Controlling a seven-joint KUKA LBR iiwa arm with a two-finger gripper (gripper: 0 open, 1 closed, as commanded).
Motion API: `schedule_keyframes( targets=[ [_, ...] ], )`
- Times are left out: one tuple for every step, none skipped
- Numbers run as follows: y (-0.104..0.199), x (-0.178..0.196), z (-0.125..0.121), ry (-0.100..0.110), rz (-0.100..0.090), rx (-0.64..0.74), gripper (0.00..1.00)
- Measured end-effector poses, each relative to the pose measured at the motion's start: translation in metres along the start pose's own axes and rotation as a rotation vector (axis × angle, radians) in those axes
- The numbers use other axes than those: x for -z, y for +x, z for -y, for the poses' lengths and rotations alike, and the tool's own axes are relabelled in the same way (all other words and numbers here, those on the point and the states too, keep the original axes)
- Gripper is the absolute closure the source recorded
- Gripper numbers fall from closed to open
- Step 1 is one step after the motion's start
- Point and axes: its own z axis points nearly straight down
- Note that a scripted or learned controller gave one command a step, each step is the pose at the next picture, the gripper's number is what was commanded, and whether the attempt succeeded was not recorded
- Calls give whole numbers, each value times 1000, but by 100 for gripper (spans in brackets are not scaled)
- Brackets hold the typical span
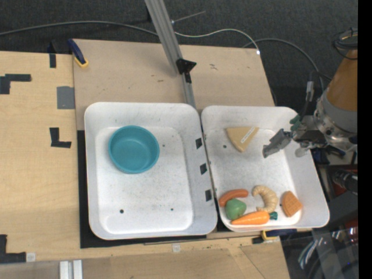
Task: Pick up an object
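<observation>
My gripper (288, 147) hangs over the right side of the right bin (302, 173), open with nothing between its fingers. A tan wedge (241, 137) lies just left of it, apart from the fingers. Along the bin's front edge lie a carrot (254, 218), a green pepper (235, 208), a red sausage-like piece (232, 195), a cream curled piece (266, 196) and an orange bread-like piece (290, 203).
A blue bowl (134, 149) sits at the back left of the left bin (145, 214). A grey metal pole (165, 28) slants down to the gap between the bins at the back. Cables run across the dark floor behind the bench.
</observation>
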Motion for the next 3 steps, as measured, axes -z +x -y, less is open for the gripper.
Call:
schedule_keyframes(
  targets=[
    [0,0,0,0,0,0,0],
    [-4,-63,2,8,-1,-2,0],
    [-8,-112,-4,6,-1,-2,0]
  ],
)
